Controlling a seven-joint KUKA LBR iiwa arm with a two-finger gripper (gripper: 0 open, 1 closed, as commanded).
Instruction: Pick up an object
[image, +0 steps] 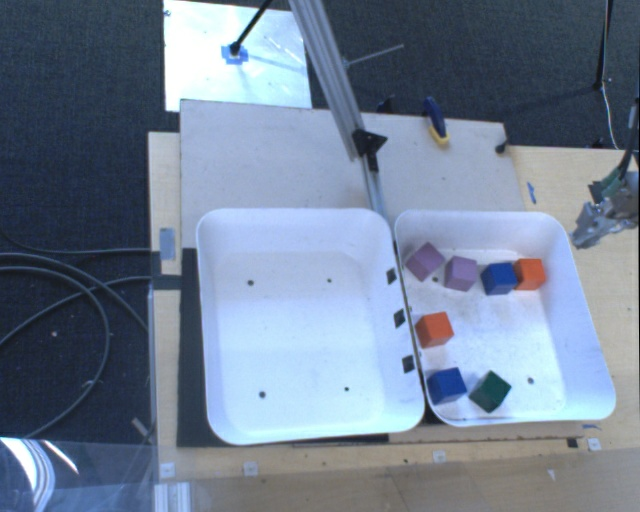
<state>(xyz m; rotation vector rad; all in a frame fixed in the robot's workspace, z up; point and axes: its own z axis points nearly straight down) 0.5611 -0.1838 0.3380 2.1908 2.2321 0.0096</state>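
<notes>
End effector (598, 222) hung beyond the right bin's (584, 300) far right corner, grip state indeterminable; seven blocks lay untouched inside.

Non-task surroundings. Pale board (300, 150) lying across the wooden bench (560, 170), behind the bins. Grey metal pole (335, 75) slanting down from the top edge, passing through a black clamp (368, 143) and ending near the gap between the bins. Blue-and-yellow clip (436, 120) sitting on the board's far edge. Shiny sheet (240, 50) lying on the dark carpet (70, 120) beyond the board, a small blue mark (234, 52) showing on it. Black cables (55, 300) looping over the carpet at left. Black mat (190, 350) showing under the left bin's near side. Clear plastic panel (80, 470) catching glare at the bottom-left corner.
</notes>
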